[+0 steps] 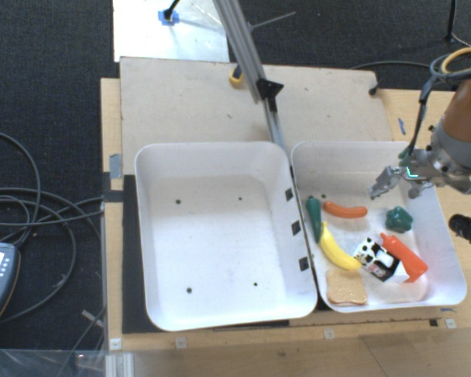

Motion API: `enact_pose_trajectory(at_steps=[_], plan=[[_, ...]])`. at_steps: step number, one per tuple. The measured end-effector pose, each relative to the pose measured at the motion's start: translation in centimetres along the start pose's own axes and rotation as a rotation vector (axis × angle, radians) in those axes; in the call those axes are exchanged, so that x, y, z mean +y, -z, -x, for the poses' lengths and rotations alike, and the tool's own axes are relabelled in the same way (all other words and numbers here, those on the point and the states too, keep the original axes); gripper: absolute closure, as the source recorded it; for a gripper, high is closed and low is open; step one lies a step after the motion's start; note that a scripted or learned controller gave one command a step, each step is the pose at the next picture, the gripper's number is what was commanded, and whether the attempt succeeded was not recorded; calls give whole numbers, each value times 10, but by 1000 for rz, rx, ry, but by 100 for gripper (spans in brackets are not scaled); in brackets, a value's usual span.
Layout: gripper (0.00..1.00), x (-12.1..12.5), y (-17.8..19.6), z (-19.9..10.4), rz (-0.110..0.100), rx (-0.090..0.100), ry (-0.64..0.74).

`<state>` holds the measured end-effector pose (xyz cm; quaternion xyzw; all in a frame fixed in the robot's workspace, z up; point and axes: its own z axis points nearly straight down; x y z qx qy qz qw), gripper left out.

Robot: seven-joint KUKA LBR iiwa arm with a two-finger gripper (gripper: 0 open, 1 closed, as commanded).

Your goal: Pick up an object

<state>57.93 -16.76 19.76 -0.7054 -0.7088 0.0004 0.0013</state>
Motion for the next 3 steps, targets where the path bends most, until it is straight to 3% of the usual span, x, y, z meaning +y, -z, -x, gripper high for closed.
enact_pose_trajectory(at_steps=[1,3], plan=[[0,1,2,0,4,-1,0],[0,-3,-102,1,-2,0,-4]])
